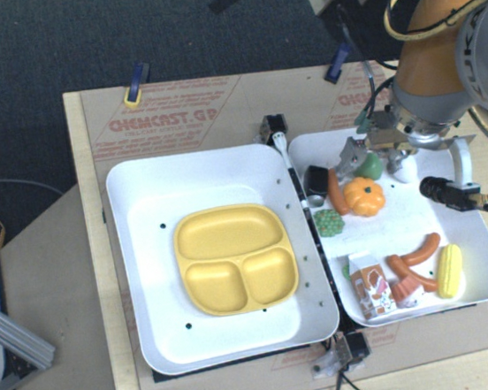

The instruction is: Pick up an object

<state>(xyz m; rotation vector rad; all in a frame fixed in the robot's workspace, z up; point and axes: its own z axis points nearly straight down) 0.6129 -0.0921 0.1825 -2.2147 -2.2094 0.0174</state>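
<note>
Tabletop: covered in printed cardboard, carrying two shallow white bins side by side.

Left bin: you have one item here, a yellow compartment tray with one long section on its far side and two smaller ones on its near side, lying flat near the middle.

Right bin: your pick candidates all sit here.
- Orange pumpkin-shaped toy, far half of the bin, centre.
- Orange carrot-like piece, just left of the pumpkin, touching it.
- Green round piece, directly behind the pumpkin, just under the tool.
- Green broccoli-like piece, near the left wall.
- Small black block, far left corner area.
- Small printed carton, near edge, lying flat.
- Sausage-like pieces, right of the carton, overlapping one another.
- Yellow corn cob, beside the sausages at the near right.

Tool: you will find it low over the far part of the right bin, above the green piece and pumpkin. Its state cannot be told from this angle; nothing is visibly lifted.

Arm: grey with orange band, entering from the right.
</note>
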